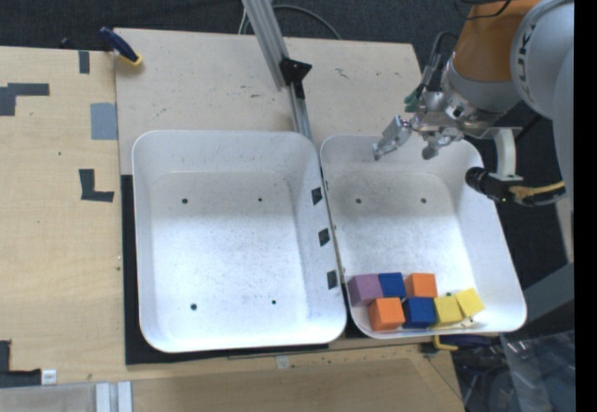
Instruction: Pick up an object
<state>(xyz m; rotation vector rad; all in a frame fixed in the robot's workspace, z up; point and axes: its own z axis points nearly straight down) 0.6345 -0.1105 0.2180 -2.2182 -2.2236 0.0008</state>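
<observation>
Nearest the camera, along the front wall of the right bin [485, 242], a cluster of small blocks lies packed together: a purple block [365, 287], a blue block [391, 284] and an orange block [422, 284] in the back row, and in front of them a second orange block [386, 312], a second blue block [421, 310] and two yellow blocks [449, 309] [469, 301] running toward the bin's right corner. These blocks touch or nearly touch one another. The left bin [224, 242] sits just beside the right one, its white floor speckled with dark flecks, and both bins rest on a black mat over the pale wooden desk [56, 214], which carries grey tape marks on its left part. Farther back, the gripper [408, 142] hangs over the rear edge of the right bin, well apart from the blocks, with its fingers [385, 146] spread and nothing between them. Above it rises the arm's orange band [494, 19]. A slanted metal rail [261, 9] crosses the desk's far side, a blue-and-yellow clamp [121, 47] lies near the far left corner, and dark carpet lies beyond.
</observation>
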